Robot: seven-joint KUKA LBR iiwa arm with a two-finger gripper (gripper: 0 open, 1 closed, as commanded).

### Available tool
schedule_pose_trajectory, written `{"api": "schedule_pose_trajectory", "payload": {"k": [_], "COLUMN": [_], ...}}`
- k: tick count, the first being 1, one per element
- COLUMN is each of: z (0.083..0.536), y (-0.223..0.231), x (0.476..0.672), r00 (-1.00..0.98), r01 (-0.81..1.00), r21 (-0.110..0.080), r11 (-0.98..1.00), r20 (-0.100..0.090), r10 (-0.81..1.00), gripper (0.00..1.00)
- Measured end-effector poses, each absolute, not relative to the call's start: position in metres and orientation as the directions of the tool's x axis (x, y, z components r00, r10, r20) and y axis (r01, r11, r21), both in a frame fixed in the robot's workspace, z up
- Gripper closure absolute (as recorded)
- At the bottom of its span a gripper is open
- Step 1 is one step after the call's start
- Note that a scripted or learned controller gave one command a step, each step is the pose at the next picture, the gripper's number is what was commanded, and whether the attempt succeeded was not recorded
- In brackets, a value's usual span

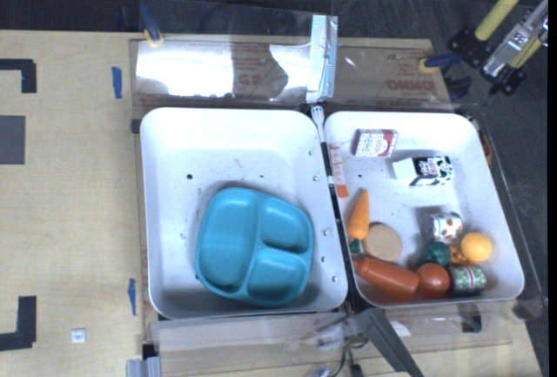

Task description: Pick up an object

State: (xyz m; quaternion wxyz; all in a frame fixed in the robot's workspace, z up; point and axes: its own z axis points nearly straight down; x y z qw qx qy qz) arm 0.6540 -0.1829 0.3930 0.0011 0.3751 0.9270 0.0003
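**Right bin: small toy foods, any one to be lifted**

Carrot (pixel 359 214): lies near the right bin's (pixel 487 159) left wall, roughly upright in the view. Likely light, stiff plastic, smooth; best taken across its thick middle. The wall just beside it may crowd one finger.

Carton (pixel 374 143) and cow-print box (pixel 428 170): lie apart from the heap, with room around them; flat sides, probably the easiest holds.

Heap at the near edge: sausage (pixel 385 277), round biscuit (pixel 383 242), tomato (pixel 432 279), orange (pixel 476 246), can (pixel 446 226), all touching or close. Round ones likely slip.

Left bin (pixel 174 149): holds a blue divided tray (pixel 255 245).

Pincer (pixel 512 53): at upper right, outside the bins, well apart from everything; released or clenched, I cannot tell.

Both bins rest on the desk (pixel 70 192).
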Motion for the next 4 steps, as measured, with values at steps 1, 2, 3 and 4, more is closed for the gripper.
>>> {"api": "schedule_pose_trajectory", "payload": {"k": [1, 2, 3, 4], "z": [0.439, 0.368, 0.441, 0.390], "y": [-0.224, -0.176, -0.225, -0.206], "x": [0.658, 0.656, 0.643, 0.659], "r00": [-0.803, -0.868, -0.890, -0.930], "r01": [0.596, 0.496, 0.456, 0.367], "r21": [0.003, 0.001, 0.001, 0.001], "r11": [0.803, 0.868, 0.890, 0.930], "r20": [-0.011, -0.001, -0.015, -0.001], "r10": [0.596, 0.496, 0.456, 0.367], "gripper": [1.00, 1.00, 1.00, 1.00]}}
